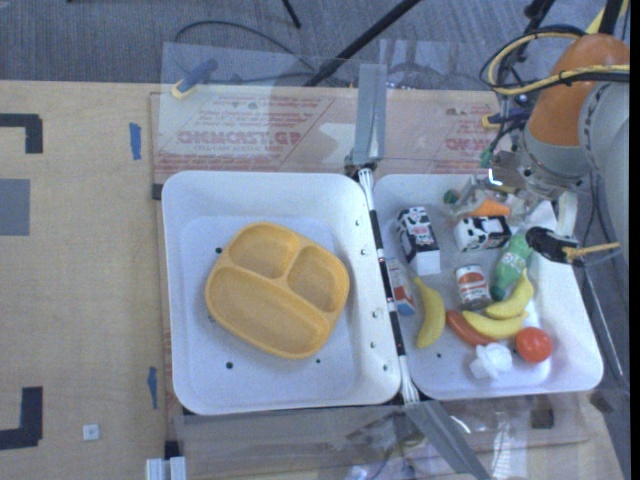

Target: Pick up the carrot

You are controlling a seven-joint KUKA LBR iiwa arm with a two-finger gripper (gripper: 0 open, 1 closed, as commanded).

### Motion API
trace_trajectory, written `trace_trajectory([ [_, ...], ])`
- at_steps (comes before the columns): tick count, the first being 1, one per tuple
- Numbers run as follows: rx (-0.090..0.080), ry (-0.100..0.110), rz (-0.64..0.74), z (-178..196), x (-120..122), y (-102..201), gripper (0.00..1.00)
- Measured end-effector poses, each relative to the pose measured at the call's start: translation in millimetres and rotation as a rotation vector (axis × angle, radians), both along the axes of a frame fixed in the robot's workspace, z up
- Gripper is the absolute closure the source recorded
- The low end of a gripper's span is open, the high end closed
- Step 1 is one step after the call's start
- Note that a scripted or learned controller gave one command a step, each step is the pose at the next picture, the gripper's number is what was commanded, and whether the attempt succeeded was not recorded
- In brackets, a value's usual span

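Looked down on a pale wooden bench [80, 268] bearing two shallow white bins side by side. Found the left bin [185, 268] holding a yellow divided plate [278, 288], which lay flat near the middle with three compartments facing up. Saw the right bin [588, 363] crowded with small groceries. Noted the grey arm [600, 128] at the right edge, orange band uppermost, hanging over the far corner of the right bin.

Made out the claw [492, 196] low over the bin's back end. Could not tell how far open it stood, nor whether it had hold of anything.

Spotted two bananas: one [430, 313] lying lengthwise near the bin's left wall, another [500, 318] curved toward the near right. Picked out a green bottle [513, 258] tilted just above the second banana. Noted a black-and-white carton [417, 230] and a cow-patterned carton [482, 232] further back, well apart from each other. Saw a small can [472, 286] with a red label between the bananas. Found a red tomato [533, 344] by the near right corner, just beside a crumpled white lump [490, 363].

Placed the carrot [490, 208], a small orange piece, directly beneath the claw and touching the cow-patterned carton's far side.
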State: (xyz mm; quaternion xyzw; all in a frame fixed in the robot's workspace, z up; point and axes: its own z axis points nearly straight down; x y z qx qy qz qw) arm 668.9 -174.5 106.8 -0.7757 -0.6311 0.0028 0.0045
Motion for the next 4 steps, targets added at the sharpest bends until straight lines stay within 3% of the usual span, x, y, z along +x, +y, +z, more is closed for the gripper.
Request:
trace_trajectory([
  [1, -0.003, -0.010, 0.040, 22.1, -11.7, -5.4, 0.00],
  [2, -0.014, -0.038, 0.194, -5.8, 5.8, 9.5, 0.00],
  [3, -0.014, -0.040, 0.329, -5.7, 1.5, 41.9, 0.00],
  [4, -0.003, -0.008, -0.056, -21.2, -17.9, 35.3, 0.00],
])
